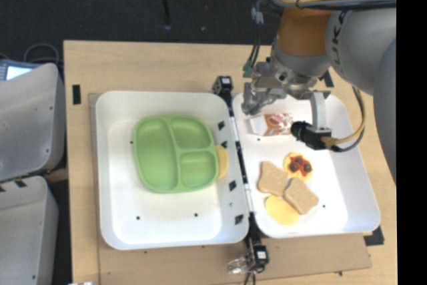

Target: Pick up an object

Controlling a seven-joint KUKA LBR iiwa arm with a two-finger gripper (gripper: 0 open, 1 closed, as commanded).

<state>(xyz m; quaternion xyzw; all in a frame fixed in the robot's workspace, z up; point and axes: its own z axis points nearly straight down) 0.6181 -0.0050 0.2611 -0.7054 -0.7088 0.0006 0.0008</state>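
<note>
My gripper [257, 103] hangs over the far left part of the right bin [353, 203], just left of a small clear packet with red and white contents [276, 122]. Nothing shows between its fingers. Nearer the front lie two slices of toy bread [272, 178] [301, 196], a yellow round piece [280, 211] under them, and a small yellow disc with red and dark topping [298, 164].
The left bin [120, 223] holds a green divided plate [176, 153], with a pale yellow piece [222, 161] at the plate's right edge. A ridge with black clips [235, 163] separates the two bins. Grey equipment stands at the far left.
</note>
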